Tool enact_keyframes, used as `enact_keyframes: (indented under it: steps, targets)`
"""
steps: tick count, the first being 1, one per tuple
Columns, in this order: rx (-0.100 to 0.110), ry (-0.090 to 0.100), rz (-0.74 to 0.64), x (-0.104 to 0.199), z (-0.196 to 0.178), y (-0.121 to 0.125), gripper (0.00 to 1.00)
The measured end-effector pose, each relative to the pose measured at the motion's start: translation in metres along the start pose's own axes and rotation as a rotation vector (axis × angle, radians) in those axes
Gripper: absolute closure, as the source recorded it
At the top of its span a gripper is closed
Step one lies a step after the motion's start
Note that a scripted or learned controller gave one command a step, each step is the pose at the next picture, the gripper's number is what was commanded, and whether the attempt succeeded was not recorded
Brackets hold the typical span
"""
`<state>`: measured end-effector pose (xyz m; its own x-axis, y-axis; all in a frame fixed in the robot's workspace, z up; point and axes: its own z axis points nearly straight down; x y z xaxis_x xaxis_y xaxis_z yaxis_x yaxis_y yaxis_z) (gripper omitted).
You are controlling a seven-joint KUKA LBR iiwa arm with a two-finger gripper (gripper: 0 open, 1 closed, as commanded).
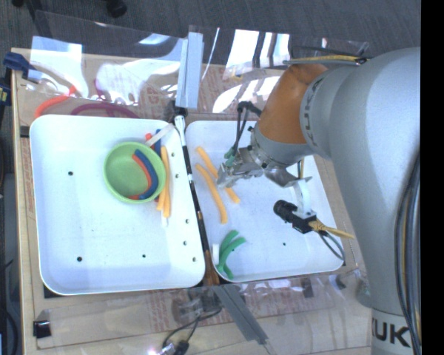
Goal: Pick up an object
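Note:
Several thin orange sticks (220, 203) lie scattered in the left half of the right bin (311, 261). My gripper (231, 171) is low over this bin, right among the sticks, with one stick's end just under its tip. I cannot make out whether anything is held. A curved green piece (229, 245) lies near the bin's front left corner. In the left bin (81, 228) stands a green bowl (127, 176) with a blue and a red curved piece inside it. More orange sticks (164, 192) lie along the bowl's right side.
The raised rims (194, 205) where the two bins meet run just left of the gripper. Behind the bins lie clear plastic sheeting (133, 76) and red and purple rings (66, 106). The grey arm (362, 146) covers the right bin's right side.

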<state>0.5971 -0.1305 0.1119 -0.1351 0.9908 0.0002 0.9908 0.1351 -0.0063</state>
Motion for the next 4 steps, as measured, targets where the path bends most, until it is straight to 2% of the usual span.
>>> enact_keyframes:
  steps: [1,2,3,4]
  targets:
    - [0.0,0.0,-0.001,0.0,0.0,0.0,0.0]
    - [0.0,0.001,-0.002,0.0,-0.01,0.0,1.0]
    - [0.0,0.001,-0.002,0.0,-0.01,0.0,0.0]
    - [-0.002,0.0,-0.011,0.002,0.021,-0.002,0.0]
